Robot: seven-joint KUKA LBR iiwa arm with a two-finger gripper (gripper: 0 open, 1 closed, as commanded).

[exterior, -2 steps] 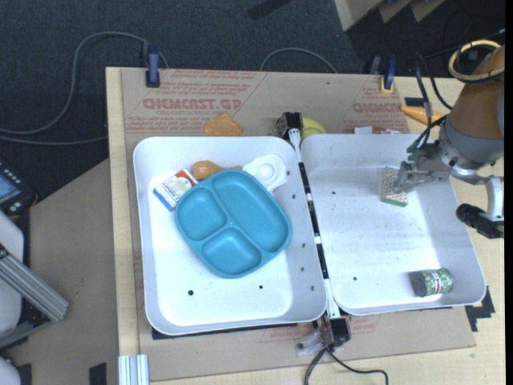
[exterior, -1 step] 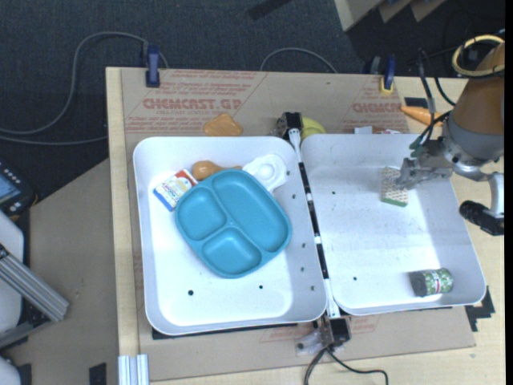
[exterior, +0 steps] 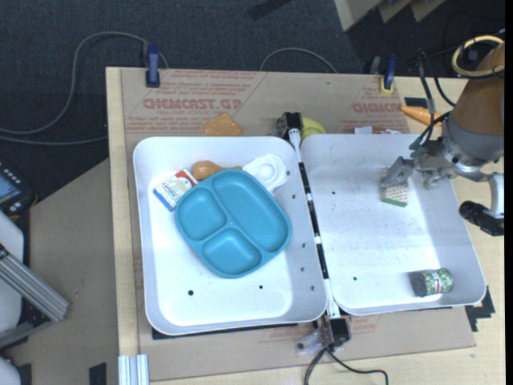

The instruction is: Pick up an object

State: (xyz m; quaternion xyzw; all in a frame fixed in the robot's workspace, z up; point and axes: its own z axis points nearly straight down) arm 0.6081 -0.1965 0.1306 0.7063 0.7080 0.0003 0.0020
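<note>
Two white bins (exterior: 160, 295) sit on a brown board over dark carpet. The gripper (exterior: 398, 178) hangs over the right bin, clamped on a small scrubbing sponge (exterior: 394, 193).

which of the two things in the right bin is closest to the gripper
The pale sponge-like block, right at the gripper in the bin's upper part. The green can lies far off by the lower right corner.
</note>
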